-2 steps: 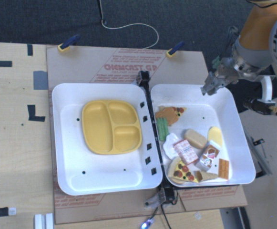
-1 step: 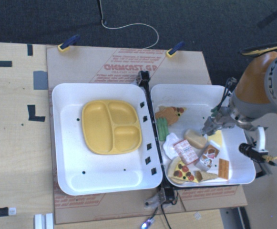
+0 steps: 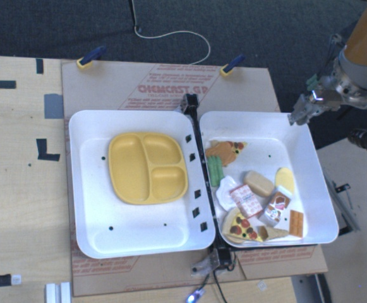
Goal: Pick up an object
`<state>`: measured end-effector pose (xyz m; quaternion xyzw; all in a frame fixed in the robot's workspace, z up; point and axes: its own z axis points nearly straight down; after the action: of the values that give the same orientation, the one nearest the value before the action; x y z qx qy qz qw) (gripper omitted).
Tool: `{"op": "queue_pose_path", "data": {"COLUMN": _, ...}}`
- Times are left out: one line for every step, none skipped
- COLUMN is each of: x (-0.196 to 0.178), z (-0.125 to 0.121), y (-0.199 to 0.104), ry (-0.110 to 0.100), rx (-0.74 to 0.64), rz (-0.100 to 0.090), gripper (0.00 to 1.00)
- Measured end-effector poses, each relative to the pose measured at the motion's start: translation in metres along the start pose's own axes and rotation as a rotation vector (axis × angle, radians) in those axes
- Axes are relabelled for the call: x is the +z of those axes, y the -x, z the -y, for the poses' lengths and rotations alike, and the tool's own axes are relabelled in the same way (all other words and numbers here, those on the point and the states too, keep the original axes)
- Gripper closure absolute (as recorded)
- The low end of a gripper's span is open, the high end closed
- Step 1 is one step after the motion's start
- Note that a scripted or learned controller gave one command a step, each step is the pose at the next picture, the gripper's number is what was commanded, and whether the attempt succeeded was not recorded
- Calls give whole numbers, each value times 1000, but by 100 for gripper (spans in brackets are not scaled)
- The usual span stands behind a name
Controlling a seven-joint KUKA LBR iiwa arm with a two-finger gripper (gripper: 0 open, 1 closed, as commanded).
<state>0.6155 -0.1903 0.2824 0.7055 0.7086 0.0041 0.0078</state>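
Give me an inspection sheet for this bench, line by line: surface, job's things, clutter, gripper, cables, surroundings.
Surface: two shallow white bins, left bin and right bin, on a brown cardboard sheet over a pale wooden bench.
Job's things: toy food heaped in the right bin, including a pizza slice, a green piece, a beige block and a yellow piece.
Clutter: yellow divided plastic tray in the left bin.
Gripper: gripper above the right bin's far right corner; finger state unclear.
Cables: thin white cable looping beyond the cardboard.
Surroundings: dark carpet; two blue-and-yellow clamps.
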Motion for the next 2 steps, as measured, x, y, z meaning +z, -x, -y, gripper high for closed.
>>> {"op": "queue_pose_path", "data": {"x": -151, "z": -20, "y": -26, "ry": 2, "rx": -1, "rz": -1, "gripper": 100}}
{"op": "queue_pose_path", "data": {"x": -259, "z": -59, "y": -42, "ry": -3, "rx": 0, "rz": -1, "gripper": 100}}
